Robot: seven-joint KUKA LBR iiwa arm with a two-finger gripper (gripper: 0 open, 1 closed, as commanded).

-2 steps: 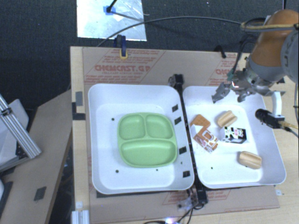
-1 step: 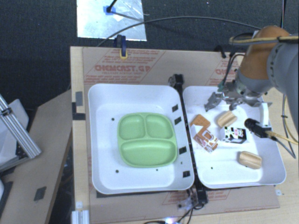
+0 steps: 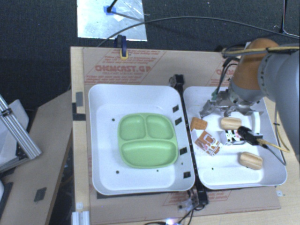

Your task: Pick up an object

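The right white bin [image 3: 272, 172] holds several small things: an orange cracker-like piece [image 3: 198, 123], an orange and white packet [image 3: 208, 142], a tan bread roll [image 3: 230, 123], a second tan roll [image 3: 251, 160] and a small black and white patterned item [image 3: 230, 136]. My gripper [image 3: 220, 110] hangs low over the bin's upper middle, just above the first roll and up and to the right of the cracker piece. Its two metal fingers [image 3: 206, 110] are spread apart and open, and nothing shows between them.
In the left white bin [image 3: 103, 107] lies a green divided plate [image 3: 148, 140]. Black clips run along the wall between the two bins [image 3: 182, 121]. Cardboard covers the bench around the bins, and a blue and yellow clamp [image 3: 123, 46] stands at its far edge.
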